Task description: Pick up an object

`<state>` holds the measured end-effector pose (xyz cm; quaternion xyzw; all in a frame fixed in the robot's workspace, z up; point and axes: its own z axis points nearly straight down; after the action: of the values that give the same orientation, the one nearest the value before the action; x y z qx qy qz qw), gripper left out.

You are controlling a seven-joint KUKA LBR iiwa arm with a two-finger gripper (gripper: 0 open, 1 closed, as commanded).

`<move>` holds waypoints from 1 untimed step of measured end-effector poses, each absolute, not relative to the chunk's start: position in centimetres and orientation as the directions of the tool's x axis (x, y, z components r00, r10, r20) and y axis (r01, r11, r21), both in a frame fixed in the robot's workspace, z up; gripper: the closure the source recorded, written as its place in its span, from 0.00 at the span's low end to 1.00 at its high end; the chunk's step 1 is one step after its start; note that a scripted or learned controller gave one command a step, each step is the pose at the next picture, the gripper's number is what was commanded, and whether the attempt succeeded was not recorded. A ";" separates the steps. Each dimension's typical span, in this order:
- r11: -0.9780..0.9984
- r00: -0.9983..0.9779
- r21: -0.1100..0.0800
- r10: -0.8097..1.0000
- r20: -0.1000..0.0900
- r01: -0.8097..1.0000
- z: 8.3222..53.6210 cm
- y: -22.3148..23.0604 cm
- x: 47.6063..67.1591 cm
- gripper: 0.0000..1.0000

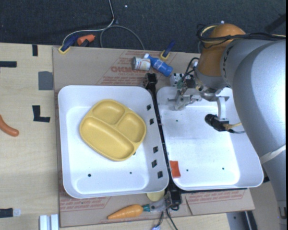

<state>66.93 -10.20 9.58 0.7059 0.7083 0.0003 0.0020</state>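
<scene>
A yellow divided plate point(113, 128) lies in the left bin point(72, 176). In the right bin point(230, 171) a small orange-red piece point(174, 168) rests near the front left corner. My gripper point(181, 96) hangs low over the back left corner of the right bin, under the orange wrist band point(216, 56). It is well away from the orange-red piece and separated from the plate by the wall between the bins. Nothing shows as held.
A toy carrot point(126, 211) lies on the cardboard in front of the bins. A sausage point(6, 125) sits on the bench far left. A white and blue bottle point(153, 63) and clamps point(77, 41) lie behind the bins. The grey arm point(261, 95) covers the right bin's right side.
</scene>
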 end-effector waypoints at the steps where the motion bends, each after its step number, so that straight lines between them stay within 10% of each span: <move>1: 0.007 -0.007 0.003 1.000 0.004 1.000 19.0 -2.6 59.7 1.00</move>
<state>59.65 -2.61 19.02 0.7045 0.7097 0.0025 -0.0004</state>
